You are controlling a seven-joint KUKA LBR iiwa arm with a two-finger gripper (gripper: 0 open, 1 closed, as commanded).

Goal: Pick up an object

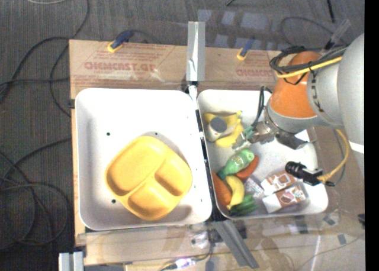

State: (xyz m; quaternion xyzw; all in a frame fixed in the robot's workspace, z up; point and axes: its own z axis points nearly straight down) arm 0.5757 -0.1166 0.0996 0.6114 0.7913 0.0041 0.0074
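Toy foods [237, 166] lie heaped in the right bin [320, 202].

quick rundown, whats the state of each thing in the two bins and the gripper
yellow three-compartment plastic plate: lying tilted in the left white bin
right white bin: holds a heap of toy food
green toy vegetable: on the heap
brown and white cartons: lying flat
gripper: low over the heap

- Two bins sit side by side on the table [89, 65]: the left bin [95, 116] holds a tray [148, 176] near its middle.
- The right bin [317, 202] holds a heap of toy food [237, 172], with two cartons [284, 192] at its near right corner.
- The gripper [249, 135] hangs just above the heap's far side.
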